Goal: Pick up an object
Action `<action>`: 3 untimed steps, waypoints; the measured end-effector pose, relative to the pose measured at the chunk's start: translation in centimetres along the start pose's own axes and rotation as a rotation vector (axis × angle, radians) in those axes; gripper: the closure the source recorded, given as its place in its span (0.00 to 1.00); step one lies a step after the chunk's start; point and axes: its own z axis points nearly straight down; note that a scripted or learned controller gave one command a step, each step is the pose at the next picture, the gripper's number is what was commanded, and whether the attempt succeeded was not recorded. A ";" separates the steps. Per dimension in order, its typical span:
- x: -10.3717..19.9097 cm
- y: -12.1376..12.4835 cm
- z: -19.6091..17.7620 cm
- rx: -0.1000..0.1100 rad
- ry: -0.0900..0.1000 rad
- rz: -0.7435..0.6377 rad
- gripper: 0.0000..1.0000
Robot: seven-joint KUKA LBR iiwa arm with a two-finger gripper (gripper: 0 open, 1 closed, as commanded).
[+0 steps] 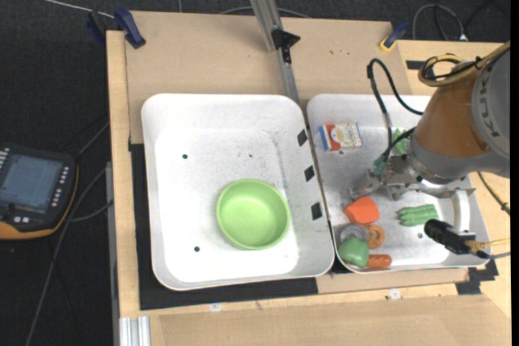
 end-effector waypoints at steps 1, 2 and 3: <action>0.0 0.1 -1.1 -0.002 0.000 0.000 1.00; -0.8 -0.5 -6.1 -0.005 -0.001 0.001 1.00; -0.5 0.0 -12.3 -0.007 -0.001 -0.001 1.00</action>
